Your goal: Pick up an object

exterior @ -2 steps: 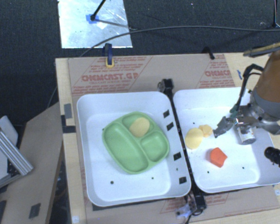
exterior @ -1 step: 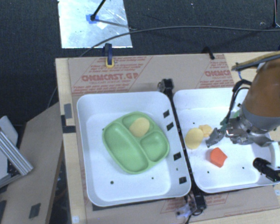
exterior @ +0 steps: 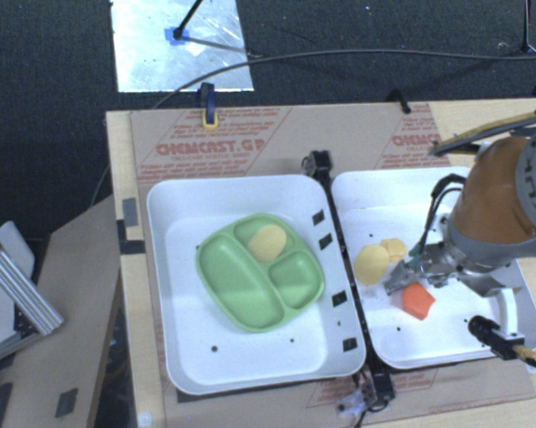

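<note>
While the gripper (exterior: 402,277) hung low in the right bin (exterior: 387,346), an orange block (exterior: 419,301) lay just below it, not gripped; finger state unclear. Yellow pieces (exterior: 374,262) sat beside it. Farther left, a green tray (exterior: 255,292) filled the left bin (exterior: 177,288).

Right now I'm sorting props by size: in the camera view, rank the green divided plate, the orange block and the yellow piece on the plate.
1. green divided plate
2. yellow piece on the plate
3. orange block, only slightly smaller-looking, so that ranking is unsure.
</note>
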{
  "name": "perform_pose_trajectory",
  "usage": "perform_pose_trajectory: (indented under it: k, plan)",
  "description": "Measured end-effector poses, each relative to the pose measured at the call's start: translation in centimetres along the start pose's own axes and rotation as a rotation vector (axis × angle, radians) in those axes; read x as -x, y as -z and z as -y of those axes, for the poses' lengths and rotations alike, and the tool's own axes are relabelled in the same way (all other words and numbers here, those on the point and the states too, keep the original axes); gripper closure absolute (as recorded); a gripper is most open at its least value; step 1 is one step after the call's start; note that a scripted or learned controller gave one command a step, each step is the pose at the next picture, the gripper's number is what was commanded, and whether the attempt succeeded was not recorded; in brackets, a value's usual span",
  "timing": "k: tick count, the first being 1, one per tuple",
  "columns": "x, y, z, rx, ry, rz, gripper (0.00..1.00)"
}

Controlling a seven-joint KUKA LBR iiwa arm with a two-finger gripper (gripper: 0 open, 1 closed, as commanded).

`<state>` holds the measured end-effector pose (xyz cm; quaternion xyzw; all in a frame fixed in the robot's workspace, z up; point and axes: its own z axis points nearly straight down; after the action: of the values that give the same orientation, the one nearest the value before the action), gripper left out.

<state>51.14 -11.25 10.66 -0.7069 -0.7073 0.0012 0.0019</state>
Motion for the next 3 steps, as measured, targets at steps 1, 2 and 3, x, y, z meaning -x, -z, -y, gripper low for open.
perform_pose_trajectory:
  k: [1, 2, 3]
  plan:
    - [0.0, -2.3, 0.0, 0.003, 0.000, 0.000, 0.00]
    - [0.0, -1.1, -0.2, 0.007, 0.000, 0.001, 1.00]
    - [1.0, 3.9, -0.1, 0.010, -0.002, 0.003, 1.00]
